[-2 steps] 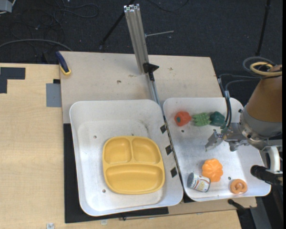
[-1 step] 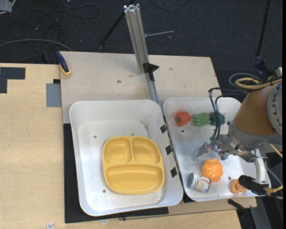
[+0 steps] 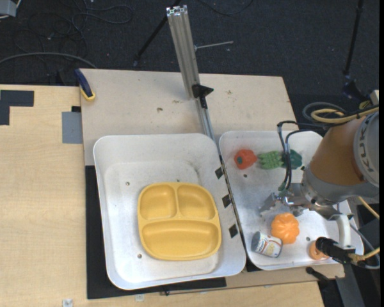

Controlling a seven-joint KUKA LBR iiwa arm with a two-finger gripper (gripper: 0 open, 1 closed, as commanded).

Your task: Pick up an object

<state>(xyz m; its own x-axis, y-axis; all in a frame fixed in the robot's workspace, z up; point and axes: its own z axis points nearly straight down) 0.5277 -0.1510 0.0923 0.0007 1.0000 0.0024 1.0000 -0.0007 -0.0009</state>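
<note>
Yellow three-compartment plastic plate (image 3: pixel 178 220) is lying in the left white bin (image 3: pixel 109 171). In the right white bin (image 3: pixel 233 147), the gripper (image 3: pixel 276 202) is hovering just above the small orange pumpkin-shaped toy (image 3: pixel 285 228); jaws' state cannot be told. Risk: rounded toy slipping aside, nudging the nearby small white can (image 3: pixel 267 245).

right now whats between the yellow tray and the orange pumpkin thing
In the camera view, between the yellow divided tray and the orange pumpkin lie bare bin floor and the two bins' adjoining rims with black clips.
</note>
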